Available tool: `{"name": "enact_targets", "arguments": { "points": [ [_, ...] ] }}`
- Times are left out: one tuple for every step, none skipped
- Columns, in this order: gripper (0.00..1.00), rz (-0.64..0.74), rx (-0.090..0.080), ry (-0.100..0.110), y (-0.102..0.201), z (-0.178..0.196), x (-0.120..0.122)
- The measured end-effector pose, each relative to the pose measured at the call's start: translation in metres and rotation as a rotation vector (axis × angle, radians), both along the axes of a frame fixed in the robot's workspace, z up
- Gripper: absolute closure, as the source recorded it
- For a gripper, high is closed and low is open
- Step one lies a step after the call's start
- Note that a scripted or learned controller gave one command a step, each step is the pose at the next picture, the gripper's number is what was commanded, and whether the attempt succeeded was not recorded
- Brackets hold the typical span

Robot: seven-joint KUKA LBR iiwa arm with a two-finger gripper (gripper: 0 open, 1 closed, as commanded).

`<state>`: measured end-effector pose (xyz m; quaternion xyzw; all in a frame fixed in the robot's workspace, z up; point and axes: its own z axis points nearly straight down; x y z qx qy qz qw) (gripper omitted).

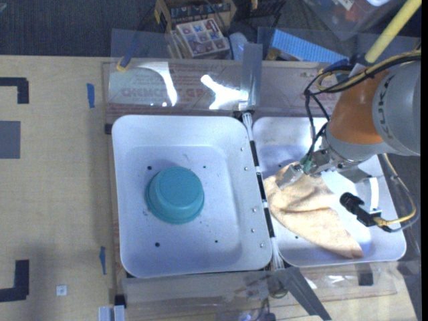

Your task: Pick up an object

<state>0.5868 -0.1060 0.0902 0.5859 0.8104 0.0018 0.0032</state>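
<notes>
Soft tan cloth (313, 212), smooth teal plastic bowl (175, 194), glossy white bins (127, 152).

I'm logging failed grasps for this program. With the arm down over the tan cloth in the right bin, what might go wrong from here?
1. The claw meets the crumpled tan cloth at its upper left corner; a pinch there may catch just a fold and slip off on lifting.
2. The cloth lies against the divider by the right white bin, so it could drag over the edge.
3. The black-and-yellow cable hangs low above the cloth and might snag it.
</notes>
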Motion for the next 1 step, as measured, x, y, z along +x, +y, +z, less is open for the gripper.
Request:
{"name": "enact_targets", "arguments": {
  "points": [
    [1.00,-0.001,0.001,-0.006,0.0000,0.0115,0.0017]
  ]
}}
